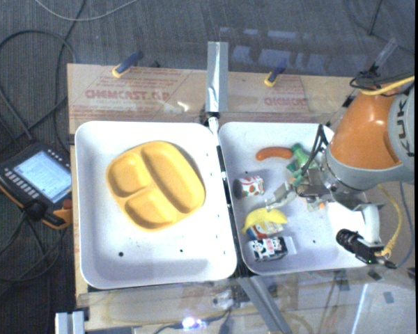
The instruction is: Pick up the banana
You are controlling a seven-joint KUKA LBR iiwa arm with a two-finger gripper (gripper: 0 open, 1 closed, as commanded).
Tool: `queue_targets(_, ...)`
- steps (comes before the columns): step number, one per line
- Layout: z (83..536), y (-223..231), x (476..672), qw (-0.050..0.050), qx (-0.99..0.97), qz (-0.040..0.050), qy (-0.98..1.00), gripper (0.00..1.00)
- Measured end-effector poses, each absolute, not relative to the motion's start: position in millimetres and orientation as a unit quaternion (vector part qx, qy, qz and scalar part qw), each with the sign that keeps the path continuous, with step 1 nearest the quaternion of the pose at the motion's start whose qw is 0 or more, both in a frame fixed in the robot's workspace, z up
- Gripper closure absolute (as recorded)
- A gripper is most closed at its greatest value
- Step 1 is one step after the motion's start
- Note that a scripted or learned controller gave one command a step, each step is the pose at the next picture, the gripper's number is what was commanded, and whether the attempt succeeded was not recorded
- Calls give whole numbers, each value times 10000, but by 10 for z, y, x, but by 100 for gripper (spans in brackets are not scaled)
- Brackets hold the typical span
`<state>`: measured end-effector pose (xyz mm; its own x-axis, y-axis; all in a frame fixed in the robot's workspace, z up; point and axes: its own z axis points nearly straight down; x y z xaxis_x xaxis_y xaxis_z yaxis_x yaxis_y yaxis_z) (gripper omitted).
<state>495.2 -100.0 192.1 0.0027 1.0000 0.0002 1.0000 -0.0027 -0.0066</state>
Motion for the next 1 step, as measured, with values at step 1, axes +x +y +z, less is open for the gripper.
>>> queue_targets(1,903,-1051,5220,-69,-6660,-61,-7459,0)
